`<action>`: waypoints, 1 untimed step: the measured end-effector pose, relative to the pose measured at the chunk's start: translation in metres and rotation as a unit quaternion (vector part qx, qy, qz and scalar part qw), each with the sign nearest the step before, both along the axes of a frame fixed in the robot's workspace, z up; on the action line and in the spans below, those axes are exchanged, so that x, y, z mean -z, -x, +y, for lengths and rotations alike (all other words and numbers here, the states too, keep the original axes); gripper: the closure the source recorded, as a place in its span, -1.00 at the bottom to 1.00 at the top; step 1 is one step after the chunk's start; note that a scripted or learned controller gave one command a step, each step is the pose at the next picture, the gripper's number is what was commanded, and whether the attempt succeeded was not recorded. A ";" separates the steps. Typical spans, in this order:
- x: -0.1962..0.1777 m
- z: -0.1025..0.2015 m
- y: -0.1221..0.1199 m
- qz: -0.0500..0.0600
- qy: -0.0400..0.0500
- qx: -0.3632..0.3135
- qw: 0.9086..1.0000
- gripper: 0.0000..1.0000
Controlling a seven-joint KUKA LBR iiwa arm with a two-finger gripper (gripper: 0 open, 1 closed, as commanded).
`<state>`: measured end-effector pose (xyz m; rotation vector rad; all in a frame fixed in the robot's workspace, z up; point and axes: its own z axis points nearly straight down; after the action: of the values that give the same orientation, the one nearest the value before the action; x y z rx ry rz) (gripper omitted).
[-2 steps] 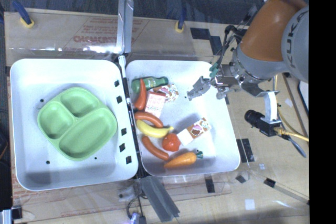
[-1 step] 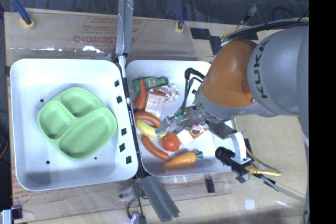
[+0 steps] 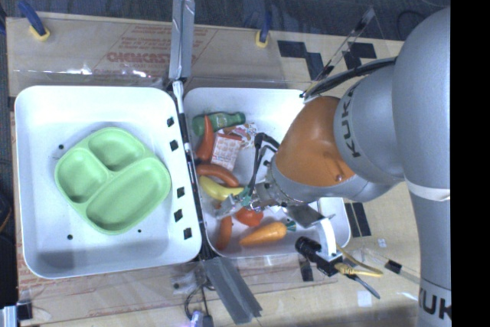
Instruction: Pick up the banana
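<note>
The banana (image 3: 216, 190), short and yellow, lies at the left side of the right bin (image 3: 334, 220), just below a brown sausage (image 3: 217, 174). My gripper (image 3: 247, 200) is low in that bin, its tip right beside the banana's right end and above a red tomato (image 3: 249, 216). The orange band and grey wrist hide most of the gripper body. I cannot tell whether the banana is touched.
Around the banana lie a green bottle (image 3: 223, 120), a red chili (image 3: 207, 138), a printed packet (image 3: 227, 148), a carrot (image 3: 264, 233) and a reddish piece (image 3: 223, 232). The left bin (image 3: 46, 241) holds a green divided plate (image 3: 113, 178). A divider wall (image 3: 184, 165) separates the bins.
</note>
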<state>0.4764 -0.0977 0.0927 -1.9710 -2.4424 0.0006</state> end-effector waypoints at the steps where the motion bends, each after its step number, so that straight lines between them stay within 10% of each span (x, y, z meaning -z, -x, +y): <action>1: -0.083 -0.060 0.000 -0.001 0.001 0.113 0.994 -1.00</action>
<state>0.4767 -0.1576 0.1760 -2.2366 -2.2053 0.0017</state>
